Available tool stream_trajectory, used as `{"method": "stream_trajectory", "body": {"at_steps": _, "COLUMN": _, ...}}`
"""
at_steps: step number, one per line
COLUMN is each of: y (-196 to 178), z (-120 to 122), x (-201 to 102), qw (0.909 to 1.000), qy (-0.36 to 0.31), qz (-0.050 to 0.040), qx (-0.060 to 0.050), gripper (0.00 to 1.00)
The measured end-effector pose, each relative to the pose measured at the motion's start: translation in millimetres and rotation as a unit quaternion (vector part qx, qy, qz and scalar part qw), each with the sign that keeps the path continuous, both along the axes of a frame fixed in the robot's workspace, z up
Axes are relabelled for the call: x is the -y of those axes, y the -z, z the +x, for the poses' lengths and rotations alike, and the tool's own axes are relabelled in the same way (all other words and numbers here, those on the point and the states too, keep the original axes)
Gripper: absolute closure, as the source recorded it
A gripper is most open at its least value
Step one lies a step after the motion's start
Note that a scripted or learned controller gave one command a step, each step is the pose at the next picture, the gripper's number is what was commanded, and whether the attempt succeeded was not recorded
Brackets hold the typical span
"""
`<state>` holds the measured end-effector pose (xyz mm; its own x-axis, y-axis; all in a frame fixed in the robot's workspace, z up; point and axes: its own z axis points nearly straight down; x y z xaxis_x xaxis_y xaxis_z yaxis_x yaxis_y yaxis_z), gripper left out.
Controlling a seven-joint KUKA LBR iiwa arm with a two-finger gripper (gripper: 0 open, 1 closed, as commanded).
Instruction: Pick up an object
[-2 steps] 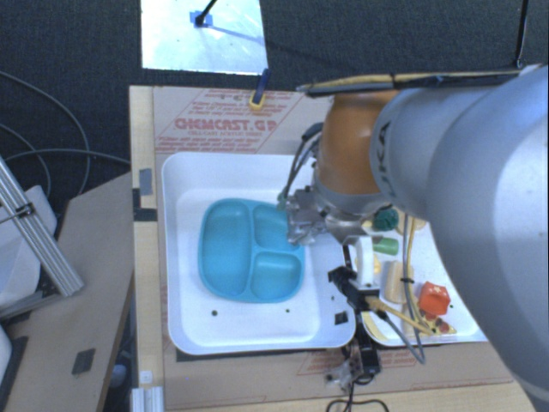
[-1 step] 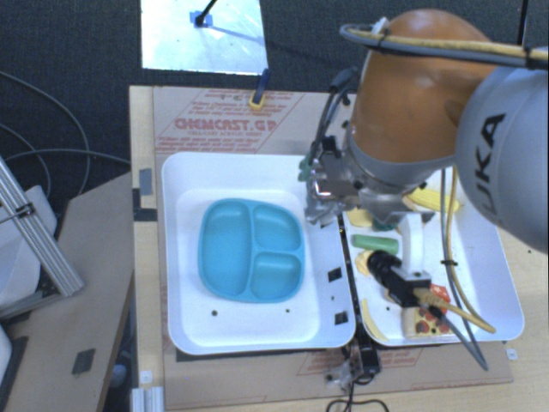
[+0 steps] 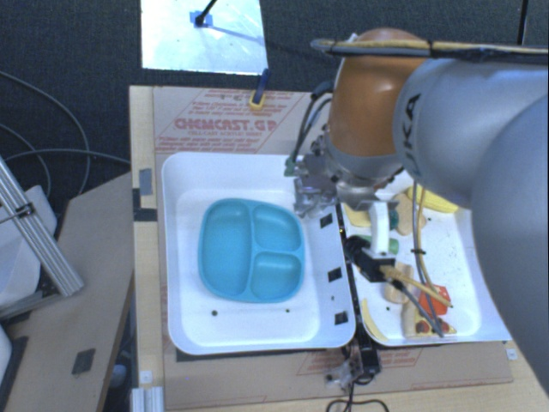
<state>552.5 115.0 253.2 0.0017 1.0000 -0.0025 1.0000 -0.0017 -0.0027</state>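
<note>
Arm (image 3: 480, 118) comes in from the right, its orange band (image 3: 377, 84) sitting over the top edge of the bins. I see the gripper (image 3: 310, 192) low over the divide between the two bins, at the upper right corner of the left bin (image 3: 184, 230), just above and right of the blue plate (image 3: 251, 250). Can't tell from here how the gripper stands, wide or narrow; the wrist hides it. Nothing visibly held. The blue plate is a three-compartment one, lying flat in the middle of the left bin, apart from the gripper. The pickable clutter is all in the right bin (image 3: 459, 264), partly under the arm: a yellow piece (image 3: 437, 202) near the top, an orange-red piece (image 3: 435, 297) lower down with thin wooden sticks (image 3: 419, 288) lying across it at a slant, and tan pieces (image 3: 396, 294) beside them toward the near edge. I can't make out what those are exactly. Both bins rest on cardboard with red print (image 3: 223, 120); a shiny silver sheet (image 3: 202, 24) lies behind it on the dark floor.
</note>
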Motion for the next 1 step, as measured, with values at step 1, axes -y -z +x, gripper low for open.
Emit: {"method": "stream_trajectory", "body": {"at_steps": 1, "y": 8.4, "z": 34.7, "x": 14.3, "qw": 1.0000, "qy": 0.000, "qz": 0.0012, "qx": 0.003, "gripper": 1.00}}
